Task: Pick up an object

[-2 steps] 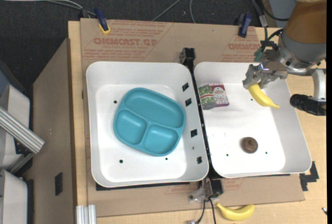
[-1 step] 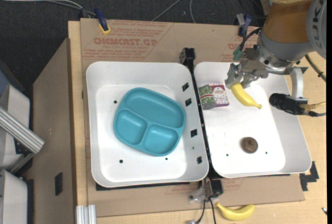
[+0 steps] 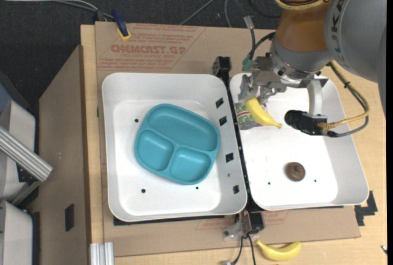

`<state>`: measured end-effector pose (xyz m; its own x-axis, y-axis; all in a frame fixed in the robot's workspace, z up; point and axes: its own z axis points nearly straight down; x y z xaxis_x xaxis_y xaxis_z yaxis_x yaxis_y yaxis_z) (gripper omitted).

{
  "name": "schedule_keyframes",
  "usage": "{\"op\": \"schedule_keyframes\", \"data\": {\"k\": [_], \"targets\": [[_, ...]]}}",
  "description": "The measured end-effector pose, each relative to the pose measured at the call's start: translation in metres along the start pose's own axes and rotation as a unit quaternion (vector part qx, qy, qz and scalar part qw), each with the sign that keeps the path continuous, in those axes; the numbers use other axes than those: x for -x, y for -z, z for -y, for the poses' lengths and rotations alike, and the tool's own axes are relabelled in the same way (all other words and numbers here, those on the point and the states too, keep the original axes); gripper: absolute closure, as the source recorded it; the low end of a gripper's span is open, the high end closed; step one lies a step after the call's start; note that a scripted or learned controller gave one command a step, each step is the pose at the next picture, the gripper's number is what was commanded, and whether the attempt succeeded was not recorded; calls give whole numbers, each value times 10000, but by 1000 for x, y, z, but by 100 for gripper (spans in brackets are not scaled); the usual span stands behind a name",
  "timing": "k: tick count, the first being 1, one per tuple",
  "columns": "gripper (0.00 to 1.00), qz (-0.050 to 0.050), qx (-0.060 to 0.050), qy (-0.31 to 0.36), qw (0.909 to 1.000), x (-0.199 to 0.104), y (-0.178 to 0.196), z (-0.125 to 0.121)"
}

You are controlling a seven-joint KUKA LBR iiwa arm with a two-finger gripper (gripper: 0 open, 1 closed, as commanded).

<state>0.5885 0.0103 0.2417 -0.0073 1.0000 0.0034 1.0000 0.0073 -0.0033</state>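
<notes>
The pincer (image 3: 256, 93) hangs low over the right bin (image 3: 331, 190), at its upper left corner, with a yellow banana (image 3: 262, 114) just below it — whether the banana sits between the fingers, I cannot tell. A small brown disc (image 3: 296, 171) lies nearer the front. A blue divided plate (image 3: 177, 143) fills the left bin (image 3: 116, 135).

bench (image 3: 67, 135) | cardboard sheet (image 3: 153, 43) on top | two white bins: left bin (image 3: 116, 153), right bin (image 3: 331, 178)
</notes>
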Motion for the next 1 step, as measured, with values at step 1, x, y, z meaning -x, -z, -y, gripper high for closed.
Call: {"op": "schedule_keyframes", "data": {"k": [1], "targets": [[100,11,24,-11,10000,-44,-1,-12]]}}
